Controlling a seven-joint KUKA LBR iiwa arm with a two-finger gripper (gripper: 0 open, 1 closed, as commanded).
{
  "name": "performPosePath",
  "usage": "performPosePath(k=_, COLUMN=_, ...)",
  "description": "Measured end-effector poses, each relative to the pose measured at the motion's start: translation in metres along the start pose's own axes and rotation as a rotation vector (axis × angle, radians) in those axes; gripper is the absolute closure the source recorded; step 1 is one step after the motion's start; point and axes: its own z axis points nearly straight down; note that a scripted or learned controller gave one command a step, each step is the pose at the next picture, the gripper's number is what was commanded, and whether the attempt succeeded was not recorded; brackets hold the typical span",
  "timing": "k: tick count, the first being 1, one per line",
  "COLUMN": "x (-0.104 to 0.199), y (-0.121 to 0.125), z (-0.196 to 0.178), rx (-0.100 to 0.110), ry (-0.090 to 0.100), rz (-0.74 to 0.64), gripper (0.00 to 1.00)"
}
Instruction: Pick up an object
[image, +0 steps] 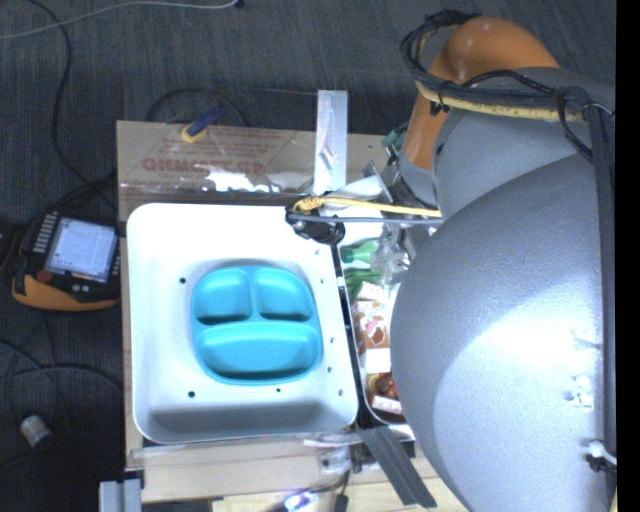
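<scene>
Arm (520, 320) sits nearest, lower right of frame, over right bin (356, 312). Gripper (388, 252) is at upper centre above that bin; opening and load: cannot tell, arm masks it. Candidate objs: small packets (372, 328) in strip beside arm, centre of frame, partly hidden. Judged light, crinkly, slippery; pinch across mid-body. Left bin (160, 250), centre-left, holds blue divided tray (258, 322), lying flat. Judged stiff, light, smooth plastic; too wide for body grip, so take at rim or divider ridge.

Dark carpet floor (250, 50), screened handset (75, 252)
</scene>
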Motion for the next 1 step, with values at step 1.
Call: performPosePath(k=1, x=0.0437, y=0.0004, z=-0.1117, rx=-0.001, ry=0.001, rz=-0.317, gripper=1.00)
